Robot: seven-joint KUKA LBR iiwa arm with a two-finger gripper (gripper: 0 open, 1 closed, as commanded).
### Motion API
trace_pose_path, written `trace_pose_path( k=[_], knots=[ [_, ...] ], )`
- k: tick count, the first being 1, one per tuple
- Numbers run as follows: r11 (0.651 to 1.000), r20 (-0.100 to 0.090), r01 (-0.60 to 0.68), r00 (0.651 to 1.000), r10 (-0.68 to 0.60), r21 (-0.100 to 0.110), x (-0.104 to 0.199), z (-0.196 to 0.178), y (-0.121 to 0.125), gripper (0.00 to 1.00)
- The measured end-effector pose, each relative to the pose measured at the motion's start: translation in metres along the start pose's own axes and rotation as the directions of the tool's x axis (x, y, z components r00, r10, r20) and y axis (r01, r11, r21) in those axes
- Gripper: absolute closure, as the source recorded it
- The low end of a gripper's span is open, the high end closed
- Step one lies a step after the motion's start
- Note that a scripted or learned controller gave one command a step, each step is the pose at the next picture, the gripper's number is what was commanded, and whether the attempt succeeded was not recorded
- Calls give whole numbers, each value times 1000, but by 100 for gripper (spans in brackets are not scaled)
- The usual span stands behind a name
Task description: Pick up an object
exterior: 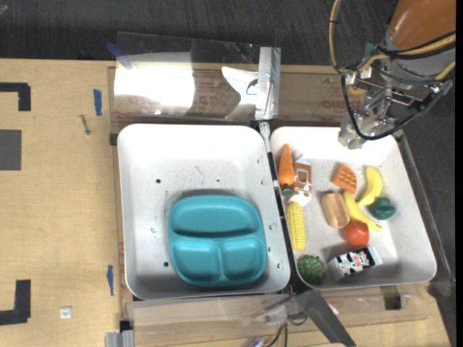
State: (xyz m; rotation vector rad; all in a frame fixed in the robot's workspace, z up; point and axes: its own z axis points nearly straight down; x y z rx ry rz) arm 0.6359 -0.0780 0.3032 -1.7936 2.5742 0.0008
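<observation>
The right bin [412, 223] holds several toy foods: a carrot [286, 165], a corn cob [296, 225], a waffle piece [344, 177], a banana [367, 191], a bread roll [334, 210], a tomato [356, 233], a green broccoli [312, 267], a dark green vegetable [383, 209] and a small black-and-white carton [355, 261]. My gripper [356, 134] hangs over the far right corner of that bin, above and behind the food, with nothing seen between its fingers.
The left bin [145, 165] holds a teal divided tray [215, 238] at its near side. A clear plastic sheet [188, 85] and a metal bar [267, 82] lie behind the bins. Cables [340, 42] loop from the arm at top right.
</observation>
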Motion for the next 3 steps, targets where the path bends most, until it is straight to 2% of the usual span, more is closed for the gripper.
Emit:
trace_pose_path(
  k=[1,3],
  knots=[
    [999,4,-51,999,51,9,-3,-52,-34,100],
    [998,20,-56,998,56,27,-6,-76,-36,100]
  ],
)
